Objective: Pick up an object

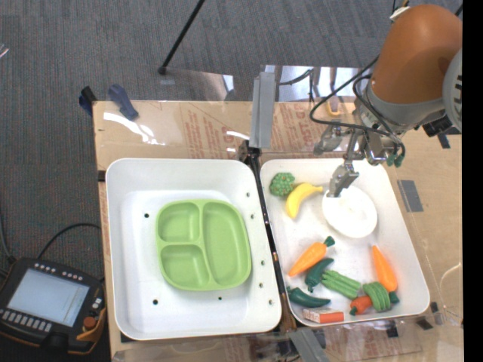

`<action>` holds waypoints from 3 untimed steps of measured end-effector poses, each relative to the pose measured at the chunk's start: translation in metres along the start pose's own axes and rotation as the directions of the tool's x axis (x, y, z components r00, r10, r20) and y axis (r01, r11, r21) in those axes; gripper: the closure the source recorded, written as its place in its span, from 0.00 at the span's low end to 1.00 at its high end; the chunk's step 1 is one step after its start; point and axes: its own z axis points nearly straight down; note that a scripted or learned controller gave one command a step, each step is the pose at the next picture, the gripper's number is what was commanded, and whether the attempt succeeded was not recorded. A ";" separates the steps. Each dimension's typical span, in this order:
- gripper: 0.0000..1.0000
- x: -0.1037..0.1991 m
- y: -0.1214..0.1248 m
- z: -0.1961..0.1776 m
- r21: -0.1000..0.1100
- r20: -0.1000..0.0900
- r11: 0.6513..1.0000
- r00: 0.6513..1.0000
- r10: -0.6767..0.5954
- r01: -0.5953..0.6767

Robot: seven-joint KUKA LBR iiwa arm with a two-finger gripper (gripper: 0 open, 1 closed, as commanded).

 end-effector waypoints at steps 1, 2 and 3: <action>0.00 0.102 -0.006 0.154 0.002 -0.011 0.959 0.959 0.284 -0.284; 0.00 0.121 0.009 0.168 0.002 -0.006 0.897 0.897 0.443 -0.443; 1.00 0.120 0.010 0.158 0.002 -0.005 0.899 0.899 0.438 -0.438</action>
